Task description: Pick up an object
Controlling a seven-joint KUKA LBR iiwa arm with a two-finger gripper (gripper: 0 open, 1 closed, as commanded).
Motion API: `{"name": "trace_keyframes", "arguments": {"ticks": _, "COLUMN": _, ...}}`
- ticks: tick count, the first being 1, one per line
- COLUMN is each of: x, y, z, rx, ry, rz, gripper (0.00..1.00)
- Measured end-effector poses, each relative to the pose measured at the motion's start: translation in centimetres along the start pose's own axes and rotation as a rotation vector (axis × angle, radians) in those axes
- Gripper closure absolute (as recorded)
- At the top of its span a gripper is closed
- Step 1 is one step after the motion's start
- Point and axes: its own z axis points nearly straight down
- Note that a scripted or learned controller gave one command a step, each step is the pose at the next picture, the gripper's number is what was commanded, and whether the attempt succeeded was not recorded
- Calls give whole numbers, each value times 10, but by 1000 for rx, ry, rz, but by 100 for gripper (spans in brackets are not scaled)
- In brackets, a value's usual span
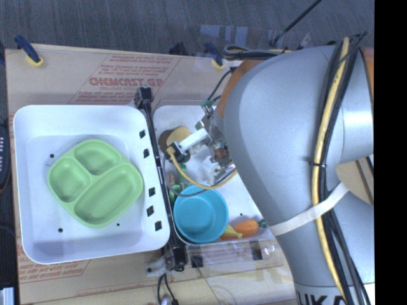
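Observation:
A light green divided plate [95, 182] lies in the left bin [32, 132]. In the right bin [166, 116] a blue bowl [200, 215] sits near the front. An orange carrot-like piece [246, 227] and a yellow piece [231, 233] lie just right of the bowl. A tan round thing [178, 134] lies at the back left of that bin, and small green bits [175, 188] show beside the bowl. My gripper [216, 157] is down in the right bin, mostly hidden under the big grey arm [286, 151].
A black clip rail [154, 170] runs between the two bins. Brown cardboard [114, 75] lies under and behind the bins, with blue clamps [28, 51] at the back corners. The arm covers most of the right bin's right side.

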Motion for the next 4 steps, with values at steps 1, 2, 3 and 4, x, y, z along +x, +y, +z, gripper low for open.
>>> {"name": "trace_keyframes", "arguments": {"ticks": 1, "x": -50, "y": -8, "z": 1, "rx": 0, "ry": -5, "rz": 79, "gripper": 0}}
{"name": "trace_keyframes", "arguments": {"ticks": 2, "x": 10, "y": -1, "z": 0, "rx": 0, "ry": 0, "rz": 72, "gripper": 0}}
{"name": "trace_keyframes", "arguments": {"ticks": 3, "x": -70, "y": 16, "z": 0, "rx": -2, "ry": -6, "rz": 58, "gripper": 0}}
{"name": "trace_keyframes", "arguments": {"ticks": 4, "x": -28, "y": 69, "z": -45, "rx": -5, "ry": 1, "rz": -211, "gripper": 0}}
